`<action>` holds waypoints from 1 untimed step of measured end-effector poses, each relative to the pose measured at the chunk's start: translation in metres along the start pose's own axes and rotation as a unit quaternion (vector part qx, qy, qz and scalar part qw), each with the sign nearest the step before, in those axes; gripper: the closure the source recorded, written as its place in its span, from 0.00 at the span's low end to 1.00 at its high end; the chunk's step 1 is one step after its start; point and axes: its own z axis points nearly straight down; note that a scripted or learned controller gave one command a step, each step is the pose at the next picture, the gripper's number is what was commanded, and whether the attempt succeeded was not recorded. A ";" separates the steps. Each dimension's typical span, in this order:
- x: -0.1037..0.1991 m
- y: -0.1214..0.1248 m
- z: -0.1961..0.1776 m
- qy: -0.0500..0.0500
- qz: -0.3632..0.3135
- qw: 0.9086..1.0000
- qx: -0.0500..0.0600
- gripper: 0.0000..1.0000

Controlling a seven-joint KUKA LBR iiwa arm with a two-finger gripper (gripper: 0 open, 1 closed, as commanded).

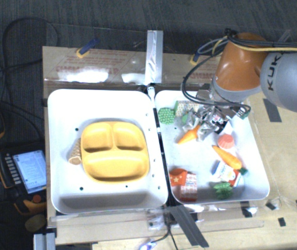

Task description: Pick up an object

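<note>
Reading "KU" on grey arm [286, 79]

Two white bins [54, 155]; one yellow divided tray [115, 151]; one ice-cream cone [75, 152]; two toy carrots [189, 135]; one red carton [183, 182]; one green ball [166, 115].

The arm [273, 72] is cut off by the right edge of the view, and its orange band hides the upper right corner of the right bin [257, 155]. The gripper [204, 120] shows as a dark tangle of metal and cables over small items near that bin's top, too cluttered to separate its parts from what lies beneath. In the left bin [60, 139], the yellow tray [115, 151] covers part of a tan ridged object [75, 152] at its left side, and the handheld units at the left edge of the view are cropped.
</note>
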 end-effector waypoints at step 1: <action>0.003 0.045 -0.151 -0.005 0.118 0.993 0.011 1.00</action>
